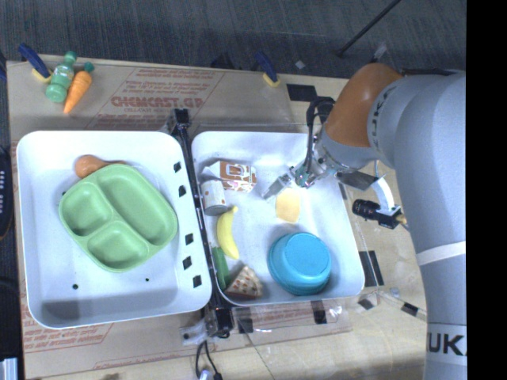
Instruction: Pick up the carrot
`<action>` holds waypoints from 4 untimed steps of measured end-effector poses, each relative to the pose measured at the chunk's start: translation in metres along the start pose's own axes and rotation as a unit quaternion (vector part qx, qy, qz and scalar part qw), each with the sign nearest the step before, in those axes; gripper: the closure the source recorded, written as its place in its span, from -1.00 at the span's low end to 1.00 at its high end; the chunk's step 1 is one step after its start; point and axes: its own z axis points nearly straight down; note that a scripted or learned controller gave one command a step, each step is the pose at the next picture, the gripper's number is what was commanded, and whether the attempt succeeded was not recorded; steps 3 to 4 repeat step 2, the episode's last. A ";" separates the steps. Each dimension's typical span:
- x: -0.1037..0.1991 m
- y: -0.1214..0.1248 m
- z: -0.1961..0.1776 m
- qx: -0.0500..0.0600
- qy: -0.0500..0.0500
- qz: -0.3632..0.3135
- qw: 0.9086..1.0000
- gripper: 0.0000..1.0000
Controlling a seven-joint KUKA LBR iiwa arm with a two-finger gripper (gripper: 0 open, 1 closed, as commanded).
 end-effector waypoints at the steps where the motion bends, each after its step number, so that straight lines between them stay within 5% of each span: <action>1: 0.003 -0.007 0.001 0.003 0.003 0.032 0.999 -1.00; 2: 0.008 -0.019 -0.047 0.001 0.000 0.080 0.997 -1.00; 4: 0.008 -0.019 -0.047 0.001 0.000 0.080 0.997 -1.00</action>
